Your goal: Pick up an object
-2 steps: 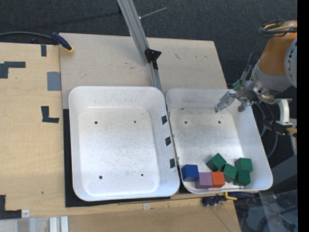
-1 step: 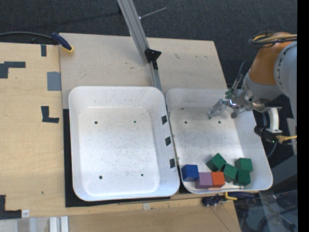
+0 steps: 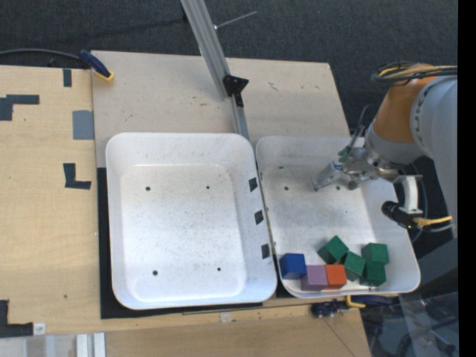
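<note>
Arm's fingers over the right bin, whether apart or together I cannot tell

The hand hung over the right bin, toward that bin's far side, with the arm reaching in from its right. The left bin lay well to the hand's left, its edge touching the right bin's. A cluster of blocks sat in the right bin's near end, well apart from the hand and nearer the camera; they crowded together, several touching. Both bins rested on the desk. A slanted pole stood beyond the hand, to its left.
</note>
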You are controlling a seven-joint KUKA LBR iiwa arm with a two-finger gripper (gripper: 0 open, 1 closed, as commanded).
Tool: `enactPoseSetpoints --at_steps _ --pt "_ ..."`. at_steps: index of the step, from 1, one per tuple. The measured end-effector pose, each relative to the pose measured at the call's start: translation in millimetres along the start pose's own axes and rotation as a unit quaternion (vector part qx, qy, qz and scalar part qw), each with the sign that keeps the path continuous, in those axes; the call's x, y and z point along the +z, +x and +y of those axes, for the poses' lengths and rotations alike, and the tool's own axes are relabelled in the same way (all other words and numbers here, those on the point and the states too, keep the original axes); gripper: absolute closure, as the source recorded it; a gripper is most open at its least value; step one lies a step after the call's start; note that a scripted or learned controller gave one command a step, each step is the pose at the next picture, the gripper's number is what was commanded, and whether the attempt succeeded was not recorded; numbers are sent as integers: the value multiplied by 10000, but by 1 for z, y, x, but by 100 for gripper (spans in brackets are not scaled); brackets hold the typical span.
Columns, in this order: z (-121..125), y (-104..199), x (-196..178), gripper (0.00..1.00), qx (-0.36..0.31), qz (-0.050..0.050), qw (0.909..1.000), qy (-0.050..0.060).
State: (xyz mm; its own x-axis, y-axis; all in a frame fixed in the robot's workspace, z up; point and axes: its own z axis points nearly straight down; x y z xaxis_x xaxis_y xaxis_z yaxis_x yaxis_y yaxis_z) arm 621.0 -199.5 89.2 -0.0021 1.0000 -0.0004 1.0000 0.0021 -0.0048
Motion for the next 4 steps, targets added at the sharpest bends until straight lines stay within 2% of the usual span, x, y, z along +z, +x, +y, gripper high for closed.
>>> enactPoseSetpoints --at_steps 1,2,3,4 --pt "1 1 -12 100 -9 -2 10000 -14" --pt "-3 6 -57 100 3 2 10000 -37" --pt "1 8 -121 100 0 -7 10000 -52" --pt "8 2 -169 100 2 -8 10000 -47"
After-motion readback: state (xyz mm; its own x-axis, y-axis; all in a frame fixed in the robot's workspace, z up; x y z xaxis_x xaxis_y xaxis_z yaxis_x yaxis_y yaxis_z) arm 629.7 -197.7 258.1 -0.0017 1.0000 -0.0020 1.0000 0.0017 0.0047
